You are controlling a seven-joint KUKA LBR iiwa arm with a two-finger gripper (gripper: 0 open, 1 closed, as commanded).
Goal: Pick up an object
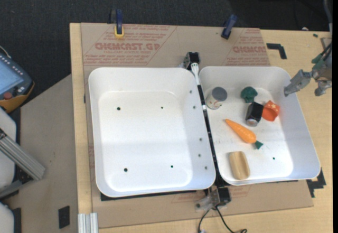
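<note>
- My gripper (309, 83) sits at the right bin's (296, 160) right rim; can't tell its grip state.
- Carrot (242, 131) lies down-left of it, long axis diagonal, amid 5 objects.

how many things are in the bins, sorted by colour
orange: 2, the carrot and the small orange block
green: 1, the green lump
black: 1, the black cylinder
grey: 1, the grey-topped can
tan: 1, the tan block
total: 6, all in the right bin
</note>
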